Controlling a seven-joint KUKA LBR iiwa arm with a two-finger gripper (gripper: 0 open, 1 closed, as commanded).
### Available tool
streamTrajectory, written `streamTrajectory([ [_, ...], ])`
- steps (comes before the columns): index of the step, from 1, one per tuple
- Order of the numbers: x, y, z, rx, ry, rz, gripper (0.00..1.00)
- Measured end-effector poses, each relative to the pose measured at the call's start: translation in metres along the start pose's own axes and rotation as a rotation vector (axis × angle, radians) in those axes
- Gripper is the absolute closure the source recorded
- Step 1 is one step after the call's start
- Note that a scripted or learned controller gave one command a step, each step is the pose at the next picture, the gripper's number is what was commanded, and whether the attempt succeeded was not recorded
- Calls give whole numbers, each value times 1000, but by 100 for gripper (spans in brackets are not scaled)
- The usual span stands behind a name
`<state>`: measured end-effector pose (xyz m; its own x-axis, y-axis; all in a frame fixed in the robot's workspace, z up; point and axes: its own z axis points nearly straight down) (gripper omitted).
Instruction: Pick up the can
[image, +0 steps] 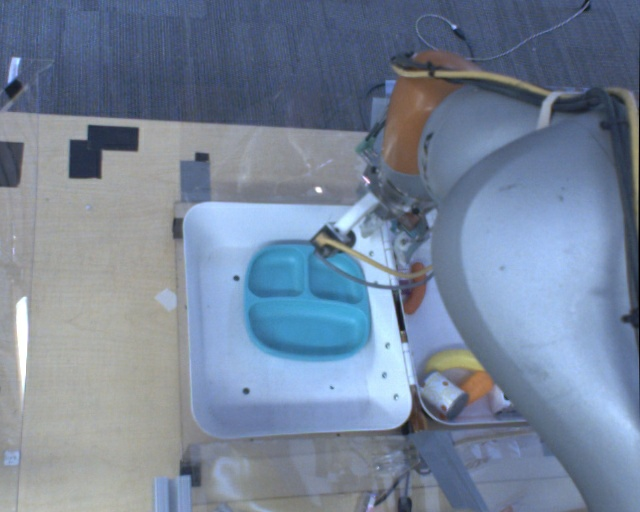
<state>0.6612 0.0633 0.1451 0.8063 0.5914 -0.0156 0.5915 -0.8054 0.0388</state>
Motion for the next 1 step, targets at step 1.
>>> streamTrajectory([
  [1, -16, 20, -40, 35, 23, -211, 100],
])
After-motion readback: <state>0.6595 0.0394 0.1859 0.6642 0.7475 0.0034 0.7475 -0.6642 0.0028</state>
